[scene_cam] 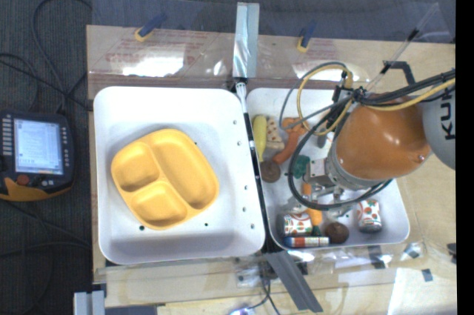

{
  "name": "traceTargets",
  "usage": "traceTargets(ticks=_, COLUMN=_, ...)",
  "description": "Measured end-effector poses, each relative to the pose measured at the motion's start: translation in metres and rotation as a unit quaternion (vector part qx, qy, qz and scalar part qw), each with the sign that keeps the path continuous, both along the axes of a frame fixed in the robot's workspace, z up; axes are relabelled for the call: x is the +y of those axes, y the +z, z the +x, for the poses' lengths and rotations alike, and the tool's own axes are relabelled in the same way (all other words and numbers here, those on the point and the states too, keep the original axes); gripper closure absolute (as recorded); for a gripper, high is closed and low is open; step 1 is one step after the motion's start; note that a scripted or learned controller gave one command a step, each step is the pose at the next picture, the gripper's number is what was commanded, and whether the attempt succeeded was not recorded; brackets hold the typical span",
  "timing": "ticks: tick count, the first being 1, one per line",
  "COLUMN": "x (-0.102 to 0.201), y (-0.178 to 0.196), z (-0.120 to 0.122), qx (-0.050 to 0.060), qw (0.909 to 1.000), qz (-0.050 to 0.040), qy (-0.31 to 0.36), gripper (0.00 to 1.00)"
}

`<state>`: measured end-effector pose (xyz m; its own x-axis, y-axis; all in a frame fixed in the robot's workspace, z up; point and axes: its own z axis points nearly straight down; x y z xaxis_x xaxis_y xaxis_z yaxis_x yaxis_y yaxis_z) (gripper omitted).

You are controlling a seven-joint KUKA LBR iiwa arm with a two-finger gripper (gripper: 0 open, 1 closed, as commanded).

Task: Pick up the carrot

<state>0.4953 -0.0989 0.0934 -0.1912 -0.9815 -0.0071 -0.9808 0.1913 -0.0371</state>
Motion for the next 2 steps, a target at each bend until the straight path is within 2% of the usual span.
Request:
traceTargets(ticks=1, x=0.002, y=0.011, z=0.003, qx=-0.003, qw=1.0, qz=0.0002, qy=0.0, gripper=1.0)
traceTargets(ticks=2, x=0.061, y=0.167, z=0.024, qx=0.013, qw=0.999, qz=0.0005, qy=0.043, gripper=1.0)
